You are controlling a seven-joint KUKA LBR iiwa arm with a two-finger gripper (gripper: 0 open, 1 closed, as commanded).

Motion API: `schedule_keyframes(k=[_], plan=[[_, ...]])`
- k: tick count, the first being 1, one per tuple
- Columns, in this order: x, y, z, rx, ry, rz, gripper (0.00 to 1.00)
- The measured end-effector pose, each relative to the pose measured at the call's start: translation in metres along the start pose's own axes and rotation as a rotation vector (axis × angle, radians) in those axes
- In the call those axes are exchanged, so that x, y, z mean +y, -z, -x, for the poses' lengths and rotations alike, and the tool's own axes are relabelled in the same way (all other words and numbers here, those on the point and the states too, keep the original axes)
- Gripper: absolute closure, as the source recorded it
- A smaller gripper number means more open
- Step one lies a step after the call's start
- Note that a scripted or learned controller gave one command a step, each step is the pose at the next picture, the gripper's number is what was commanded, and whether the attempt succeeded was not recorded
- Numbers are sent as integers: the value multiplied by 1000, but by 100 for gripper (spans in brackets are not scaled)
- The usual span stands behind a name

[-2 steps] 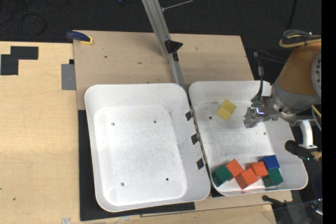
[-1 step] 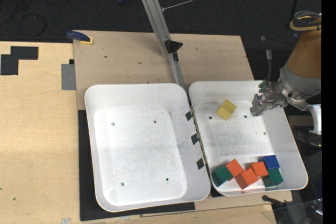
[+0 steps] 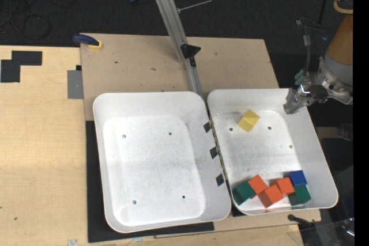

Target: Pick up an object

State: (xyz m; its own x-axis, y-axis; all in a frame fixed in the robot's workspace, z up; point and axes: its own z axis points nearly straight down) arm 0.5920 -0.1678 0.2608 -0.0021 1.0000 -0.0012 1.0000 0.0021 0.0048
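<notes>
Here, yellow block (image 3: 249,120): lying in the right bin (image 3: 323,152), just left of and slightly below the end effector (image 3: 291,104).
End effector: over the right bin's far right corner; finger state cannot be told.
Coloured blocks (image 3: 274,188): clustered at the bin's near edge, well below the end effector.
Left bin (image 3: 109,118): far left.

**Colours and patterns on the bench**

Two shallow white plastic bins (image 3: 151,102) (image 3: 320,164) are seen, both faintly speckled with grey. In the right bin a yellow cube (image 3: 249,120) is shown, with orange blocks (image 3: 258,184) (image 3: 285,185), dark green blocks (image 3: 243,191) (image 3: 300,195) and a blue block (image 3: 297,177). The pale wooden bench top (image 3: 34,141) is marked by black patches. A silver metal rail (image 3: 168,8) is set against a black backdrop. The arm's orange band (image 3: 342,38) is visible above the grey metal gripper (image 3: 295,98).
</notes>
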Motion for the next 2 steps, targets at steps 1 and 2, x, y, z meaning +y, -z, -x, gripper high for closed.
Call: schedule_keyframes(k=[1, 2], plan=[[0, -14, -46, 3, 2, -8, 100], [-4, -10, -103, 4, 2, -8, 100]])
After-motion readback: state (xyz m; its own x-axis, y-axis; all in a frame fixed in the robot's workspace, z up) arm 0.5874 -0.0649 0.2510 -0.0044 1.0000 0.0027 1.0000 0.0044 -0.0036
